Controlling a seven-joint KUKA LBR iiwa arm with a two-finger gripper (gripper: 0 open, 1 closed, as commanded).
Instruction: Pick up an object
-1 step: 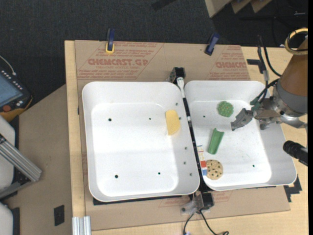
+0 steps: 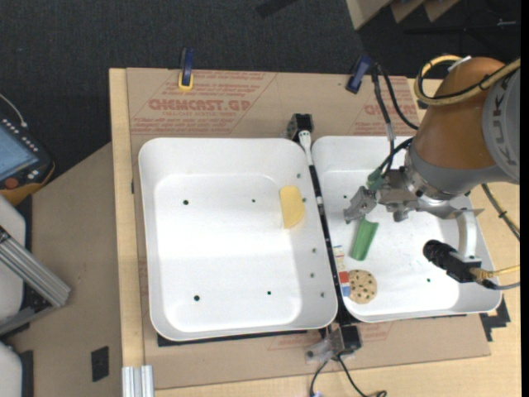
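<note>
Hovers low in the right-hand white bin (image 2: 463, 304), two-finger gripper (image 2: 378, 208) with grip state impossible to tell, just above the upper end of the green plastic cylinder (image 2: 364, 240), long axis running slightly tilted down-left toward the round speckled cookie-like disc (image 2: 361, 285).

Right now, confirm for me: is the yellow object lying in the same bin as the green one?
No. The yellow object lies in the left bin, while the green object lies in the right bin beneath the gripper.
</note>
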